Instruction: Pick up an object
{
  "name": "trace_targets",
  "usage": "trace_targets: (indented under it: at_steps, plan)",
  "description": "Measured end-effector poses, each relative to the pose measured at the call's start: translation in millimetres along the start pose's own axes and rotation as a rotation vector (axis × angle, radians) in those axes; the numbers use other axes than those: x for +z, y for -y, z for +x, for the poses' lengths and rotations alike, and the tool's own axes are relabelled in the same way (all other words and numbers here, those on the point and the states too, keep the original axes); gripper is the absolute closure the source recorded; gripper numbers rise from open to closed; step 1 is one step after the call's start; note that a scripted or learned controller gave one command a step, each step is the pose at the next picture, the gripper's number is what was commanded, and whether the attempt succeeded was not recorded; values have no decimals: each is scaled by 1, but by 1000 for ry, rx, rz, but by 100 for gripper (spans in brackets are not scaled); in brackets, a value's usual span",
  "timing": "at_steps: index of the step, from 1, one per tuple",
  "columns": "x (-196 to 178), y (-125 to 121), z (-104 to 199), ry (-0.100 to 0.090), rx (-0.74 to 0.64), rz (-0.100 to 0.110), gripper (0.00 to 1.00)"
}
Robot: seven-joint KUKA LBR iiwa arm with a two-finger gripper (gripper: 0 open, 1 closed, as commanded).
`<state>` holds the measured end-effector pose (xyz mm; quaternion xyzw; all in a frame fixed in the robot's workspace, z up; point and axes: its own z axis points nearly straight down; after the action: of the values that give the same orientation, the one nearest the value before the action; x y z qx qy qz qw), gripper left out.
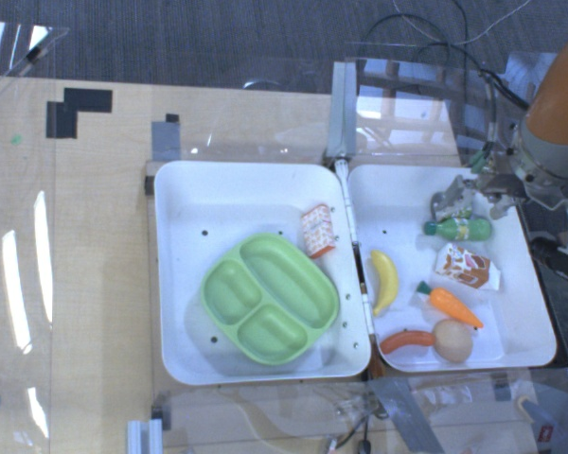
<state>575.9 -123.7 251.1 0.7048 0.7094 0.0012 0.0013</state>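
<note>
My gripper [461, 197] hangs over the far part of the right bin [540, 334], on the grey arm with its orange band [560, 102] coming in from the right. Just in front of and below it lies a green bottle [459, 226] on its side. Whether the gripper touches the bottle I cannot tell. Further forward in the same bin lie a white and orange packet [466, 268], a carrot [452, 307], a yellow banana [384, 280], a red sausage [405, 340] and a beige round potato [453, 340].
The left bin [170, 253] holds a green divided plate [270, 297] and a small red and white carton [317, 231] near the wall between the bins. Clear panels and cables stand behind the right bin. Bare bench lies to the left.
</note>
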Motion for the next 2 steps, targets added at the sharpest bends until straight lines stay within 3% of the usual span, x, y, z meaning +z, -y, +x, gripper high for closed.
trace_targets:
  at_steps: [1, 2]
  plan:
    - [148, 3, -9, 0, -31, -3, 0]
    - [46, 29, 4, 1, 83, -4, 0]
